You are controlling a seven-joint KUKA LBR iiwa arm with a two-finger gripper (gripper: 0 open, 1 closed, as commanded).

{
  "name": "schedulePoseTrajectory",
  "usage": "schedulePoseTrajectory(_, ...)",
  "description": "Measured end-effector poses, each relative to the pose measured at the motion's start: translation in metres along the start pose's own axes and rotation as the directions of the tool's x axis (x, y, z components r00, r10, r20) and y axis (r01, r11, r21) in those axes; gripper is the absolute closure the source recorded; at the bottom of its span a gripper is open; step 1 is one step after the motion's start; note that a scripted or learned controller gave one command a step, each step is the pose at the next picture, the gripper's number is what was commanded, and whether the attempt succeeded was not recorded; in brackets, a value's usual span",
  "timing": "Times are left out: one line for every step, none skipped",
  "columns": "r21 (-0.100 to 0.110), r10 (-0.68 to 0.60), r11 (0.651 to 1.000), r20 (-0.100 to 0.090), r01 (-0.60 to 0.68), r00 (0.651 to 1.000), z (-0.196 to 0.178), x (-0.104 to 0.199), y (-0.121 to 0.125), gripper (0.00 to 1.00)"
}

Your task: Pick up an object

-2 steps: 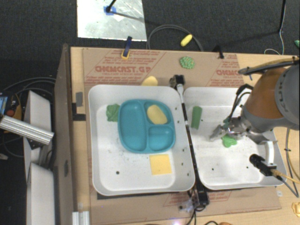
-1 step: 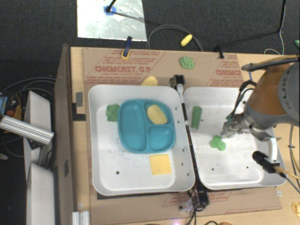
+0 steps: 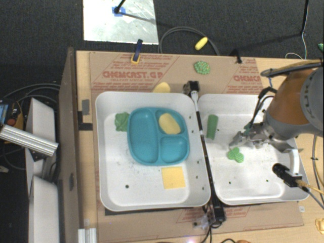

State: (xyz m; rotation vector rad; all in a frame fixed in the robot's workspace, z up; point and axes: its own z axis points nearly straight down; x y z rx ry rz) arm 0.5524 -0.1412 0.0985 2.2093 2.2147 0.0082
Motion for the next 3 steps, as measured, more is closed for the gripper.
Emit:
schedulePoseTrajectory(0.016,-0.003,1.000,-0.008,0.003,1.000,0.015,0.040,-0.024,0.00)
schedulePoseTrajectory(0.010,-0.002,1.000,-0.006,0.002,1.000,0.003,0.038,-0.021,1.00)
schedulePoseTrajectory(0.000,-0.015,1.000,-0.010,0.015,1.000,-0.092,0.156,0.025,1.00)
